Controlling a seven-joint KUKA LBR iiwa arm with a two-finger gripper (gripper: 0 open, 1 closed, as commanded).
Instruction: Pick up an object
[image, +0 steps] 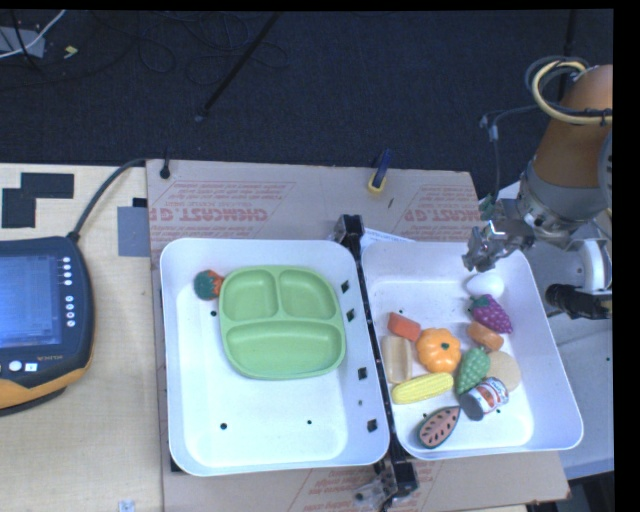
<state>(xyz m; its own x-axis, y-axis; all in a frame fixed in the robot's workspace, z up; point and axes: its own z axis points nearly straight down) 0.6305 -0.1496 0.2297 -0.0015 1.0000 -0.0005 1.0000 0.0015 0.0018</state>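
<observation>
Plastic toy food — purple grape bunch (491, 314), white egg (484, 286), orange pumpkin (438, 350) — is clustered in the right white bin (560, 400), so the two-finger gripper (484, 250) is hung over its far corner just above the egg, nothing seen held, finger gap unreadable.

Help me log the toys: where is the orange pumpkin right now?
The pumpkin sits in the right bin, near the middle of the toy pile, just above the corn cob and right of the carrot piece.
</observation>
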